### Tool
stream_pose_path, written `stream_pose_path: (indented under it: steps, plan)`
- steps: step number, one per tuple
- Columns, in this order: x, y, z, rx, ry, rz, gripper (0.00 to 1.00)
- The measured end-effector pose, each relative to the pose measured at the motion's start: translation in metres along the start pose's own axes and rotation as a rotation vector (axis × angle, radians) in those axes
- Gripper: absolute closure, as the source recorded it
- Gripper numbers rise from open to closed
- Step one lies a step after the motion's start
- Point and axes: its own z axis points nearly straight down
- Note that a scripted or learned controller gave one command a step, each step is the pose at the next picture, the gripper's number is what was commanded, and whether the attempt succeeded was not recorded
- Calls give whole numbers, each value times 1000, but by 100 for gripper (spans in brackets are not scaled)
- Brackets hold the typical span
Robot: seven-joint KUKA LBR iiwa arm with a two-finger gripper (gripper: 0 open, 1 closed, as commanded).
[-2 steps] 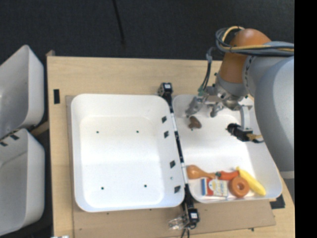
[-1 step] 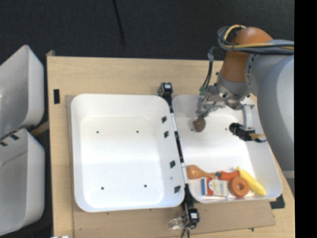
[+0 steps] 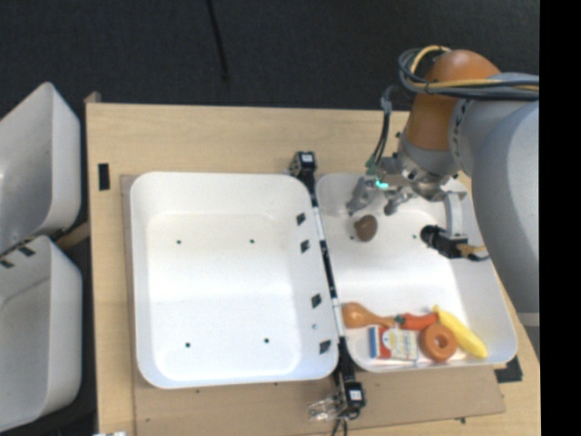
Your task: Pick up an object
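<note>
The pincer (image 3: 375, 209) hangs over the far end of the right bin (image 3: 481, 284) with its fingers apart and nothing between them. A small brown lump (image 3: 365, 228) sits on the bin floor just in front of it, a touch toward the left bin. The lump looks roundish with no clear long axis, so the grasp probably needs only a short shift that way before dropping.

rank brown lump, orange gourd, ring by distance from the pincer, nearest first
1. Brown lump, just under the pincer in view.
2. Orange gourd, nearer the camera, left side.
3. Ring, nearer the camera, beside the banana.
</note>
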Motion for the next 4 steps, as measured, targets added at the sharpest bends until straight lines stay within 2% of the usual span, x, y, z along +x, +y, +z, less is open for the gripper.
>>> stream_pose_path:
  steps: [1, 3, 4]
  plan:
    - [-1, 1, -11, -3, -2, -1, 100]
    - [-3, 3, -34, -9, -7, -7, 100]
    - [77, -56, -86, 4, 8, 1, 100]
